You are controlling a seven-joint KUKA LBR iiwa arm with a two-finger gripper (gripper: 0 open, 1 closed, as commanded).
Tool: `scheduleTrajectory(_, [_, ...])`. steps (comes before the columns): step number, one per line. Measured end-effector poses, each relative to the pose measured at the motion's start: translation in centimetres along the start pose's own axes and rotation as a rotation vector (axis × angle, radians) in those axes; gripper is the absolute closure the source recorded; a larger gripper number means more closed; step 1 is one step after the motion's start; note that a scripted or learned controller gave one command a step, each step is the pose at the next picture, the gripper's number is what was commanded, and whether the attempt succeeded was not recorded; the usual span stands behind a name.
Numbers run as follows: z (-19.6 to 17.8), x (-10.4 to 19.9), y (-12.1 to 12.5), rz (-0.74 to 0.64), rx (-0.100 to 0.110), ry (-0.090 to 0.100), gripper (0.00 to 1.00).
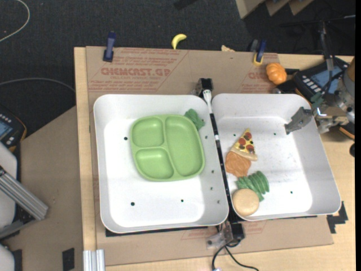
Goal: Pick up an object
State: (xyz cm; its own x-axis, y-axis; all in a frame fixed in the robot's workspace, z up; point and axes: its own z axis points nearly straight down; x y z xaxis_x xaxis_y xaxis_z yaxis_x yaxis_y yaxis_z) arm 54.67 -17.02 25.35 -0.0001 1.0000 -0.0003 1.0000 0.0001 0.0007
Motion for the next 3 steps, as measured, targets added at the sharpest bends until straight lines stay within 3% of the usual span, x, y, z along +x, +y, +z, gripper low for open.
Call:
scheduleTrajectory(1, [-21.3,-4.5,-6.9,0.005,-0.020,-0.010,0.00])
scheduleTrajectory(2, [10.5,-0.5,-7.0,0.000,0.015,0.007,0.00])
scheduleTrajectory(3, [8.6,-0.8,-6.7,0.001,-0.003,-0.002,1.00])
